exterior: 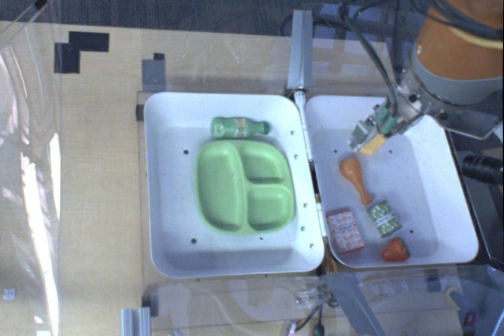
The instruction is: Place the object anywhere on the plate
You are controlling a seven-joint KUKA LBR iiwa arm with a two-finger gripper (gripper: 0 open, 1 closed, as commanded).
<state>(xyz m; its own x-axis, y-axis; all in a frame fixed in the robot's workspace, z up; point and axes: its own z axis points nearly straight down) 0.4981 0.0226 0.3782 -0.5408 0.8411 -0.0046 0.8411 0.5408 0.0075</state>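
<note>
A green divided plate (244,186) with three compartments lies in the middle of the left white bin (169,248). Just beyond its far rim, at about twelve o'clock from the plate, a small green bottle (239,127) lies on its side, very close to the rim or touching it.

The right white bin (441,169) sits directly beside the left one, sharing a metal divider (298,51) that runs away toward the top of the view. Inside this bin, an orange drumstick-shaped toy (355,177) lies near the centre, its round end toward twelve o'clock. Toward six o'clock from it lie a pink-and-white printed packet (344,230), a small green carton (381,218) and a red strawberry-like piece (395,250), clustered along the near edge of the bin.

The claw (375,136) hangs over the upper part of the right bin, at about one o'clock from the drumstick toy and close to it, but apart from it. A small yellow piece (372,144) shows at the claw's tip, seemingly pinched between its fingers, though the view is too small to be sure how far the fingers are spread. From the claw, the plate lies well away at about eight o'clock, in the other bin.

The grey arm with its orange band (465,20) enters from the upper right. Both bins rest on a pale wooden table (102,169).
</note>
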